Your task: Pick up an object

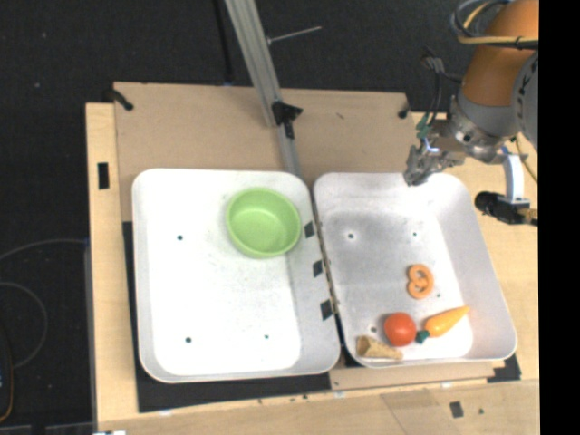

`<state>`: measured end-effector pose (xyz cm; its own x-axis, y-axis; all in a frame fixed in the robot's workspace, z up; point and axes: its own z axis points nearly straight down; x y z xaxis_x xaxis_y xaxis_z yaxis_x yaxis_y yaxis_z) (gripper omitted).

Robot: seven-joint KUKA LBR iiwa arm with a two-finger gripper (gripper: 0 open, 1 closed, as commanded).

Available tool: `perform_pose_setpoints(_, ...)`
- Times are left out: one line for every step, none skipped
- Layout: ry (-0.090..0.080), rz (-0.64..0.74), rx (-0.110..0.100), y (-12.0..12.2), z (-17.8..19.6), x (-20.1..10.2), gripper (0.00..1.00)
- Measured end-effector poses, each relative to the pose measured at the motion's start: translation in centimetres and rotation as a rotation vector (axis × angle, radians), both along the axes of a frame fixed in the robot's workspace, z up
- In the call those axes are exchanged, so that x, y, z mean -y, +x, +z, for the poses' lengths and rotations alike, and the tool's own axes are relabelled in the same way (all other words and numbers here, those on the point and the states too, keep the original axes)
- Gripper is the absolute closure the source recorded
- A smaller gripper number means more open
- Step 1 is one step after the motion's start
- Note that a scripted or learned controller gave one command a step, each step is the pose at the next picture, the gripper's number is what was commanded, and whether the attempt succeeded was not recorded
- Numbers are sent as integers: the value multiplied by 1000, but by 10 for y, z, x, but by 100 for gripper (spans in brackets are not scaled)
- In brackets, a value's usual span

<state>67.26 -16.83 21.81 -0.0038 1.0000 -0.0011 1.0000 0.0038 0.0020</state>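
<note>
From my remote station: two shallow white bins side by side. The left white bin (163, 333) holds a round lime-green plastic bowl (263, 222) near its far right corner. The right white bin (362, 207) holds four things along its near end: an orange pretzel-shaped toy (419, 281), a red tomato-like ball (399, 328), an orange carrot-shaped toy (446, 320) and a tan wedge-shaped piece (377, 349). The two-finger gripper (417, 172) hangs over the far right corner, well apart from them; I cannot tell how it is set.

Even overhead light washed the white bins (227, 333) bright with mild glare, shadows stayed faint, and focus was slightly soft.
</note>
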Motion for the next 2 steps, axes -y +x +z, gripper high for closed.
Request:
perform_pose_setpoints(0,-1,0,-31,6,-46,100)
perform_pose_setpoints(3,3,-1,-42,15,-92,100)
